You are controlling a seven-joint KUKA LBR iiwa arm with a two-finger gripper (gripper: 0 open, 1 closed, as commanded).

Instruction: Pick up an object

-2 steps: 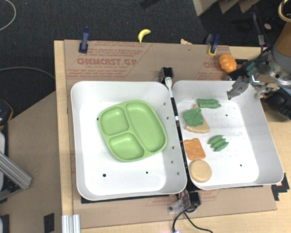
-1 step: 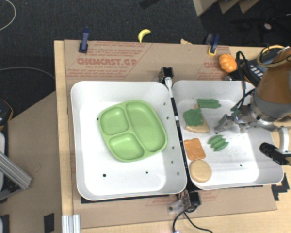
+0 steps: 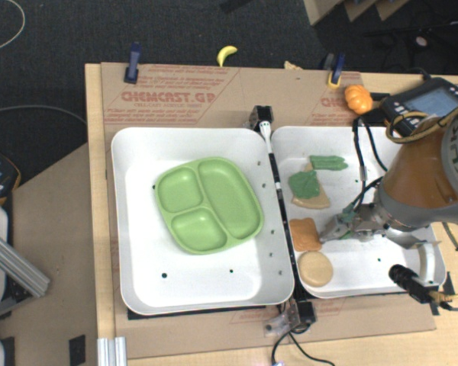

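Several toy food pieces lie in the right bin (image 3: 412, 280). A flat green piece (image 3: 327, 162) is at the far side, and a green-topped tan piece (image 3: 308, 188) sits just below it. An orange-brown square slice (image 3: 304, 235) and a round tan disc (image 3: 315, 269) rest by the bin's left wall. My gripper (image 3: 340, 226) is low in this bin, just right of the square slice and pointing toward it. Nothing visibly sits in its grasp. The orange-banded arm (image 3: 416, 178) covers the bin's right part.
The left bin (image 3: 137, 227) holds a green divided plate (image 3: 208, 204). On the cardboard behind the bins lie a small orange object (image 3: 357, 97) and a yellow piece (image 3: 227, 53). Blue clamps (image 3: 132, 62) grip the board's far edge. A black rail (image 3: 275, 181) separates the bins.
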